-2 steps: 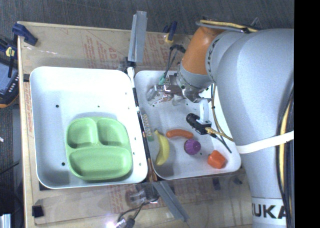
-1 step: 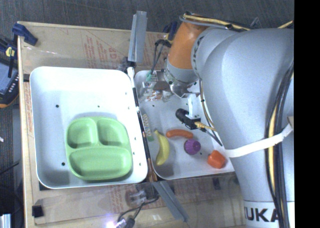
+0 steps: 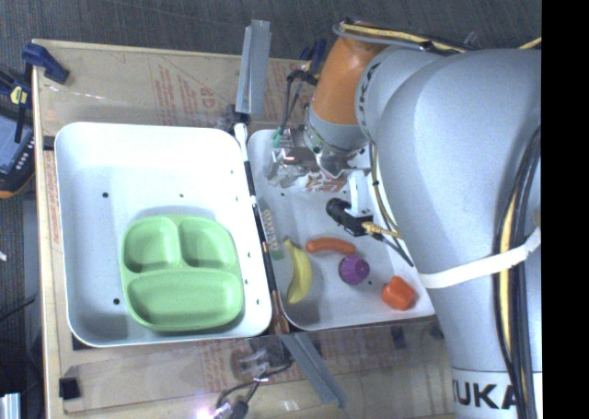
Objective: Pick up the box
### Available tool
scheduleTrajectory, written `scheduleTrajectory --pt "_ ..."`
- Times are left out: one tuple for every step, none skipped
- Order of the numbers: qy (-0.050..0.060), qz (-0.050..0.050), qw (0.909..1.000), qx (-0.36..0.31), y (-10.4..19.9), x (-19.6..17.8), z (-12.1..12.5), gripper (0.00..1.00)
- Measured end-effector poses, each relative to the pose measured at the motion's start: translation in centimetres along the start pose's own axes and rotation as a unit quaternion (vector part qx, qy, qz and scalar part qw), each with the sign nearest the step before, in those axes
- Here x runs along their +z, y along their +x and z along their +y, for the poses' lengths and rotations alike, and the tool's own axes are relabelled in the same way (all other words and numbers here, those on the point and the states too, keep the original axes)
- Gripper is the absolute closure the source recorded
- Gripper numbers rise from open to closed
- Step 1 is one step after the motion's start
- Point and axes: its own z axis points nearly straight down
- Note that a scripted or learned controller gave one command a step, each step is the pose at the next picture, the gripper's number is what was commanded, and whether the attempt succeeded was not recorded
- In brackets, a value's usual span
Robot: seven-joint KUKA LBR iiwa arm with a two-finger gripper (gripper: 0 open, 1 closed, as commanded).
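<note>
Looming closest to the lens, your grey arm with its orange band is reaching in from the right and covering the right side of the scene.

Starting from the left, a white bin is sitting on the counter, and a green divided plate is lying flat in its near half.

Touching it on the right, the second white bin is holding the rest. A yellow banana is lying along its left wall. Farther back, the claw is hanging low over the bin's far left corner, and you cannot tell whether it is open or closed. Right at it, a small pale thing with reddish print, apparently the box, is lying on the bin floor; it is too blurred for you to see whether the claw is touching it.

Moving right, an orange-red sausage is lying just beside the banana's top, a purple fruit is sitting near it, and an orange fruit is resting against the arm's edge.
</note>
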Motion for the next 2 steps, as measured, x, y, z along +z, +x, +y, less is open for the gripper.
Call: scheduleTrajectory --pt "-0.013 0.005 0.9997 -0.019 -6.4 -4.43 0.56 1.0" --pt "-0.013 0.005 0.9997 -0.02 -6.38 -4.42 0.56 0.0"
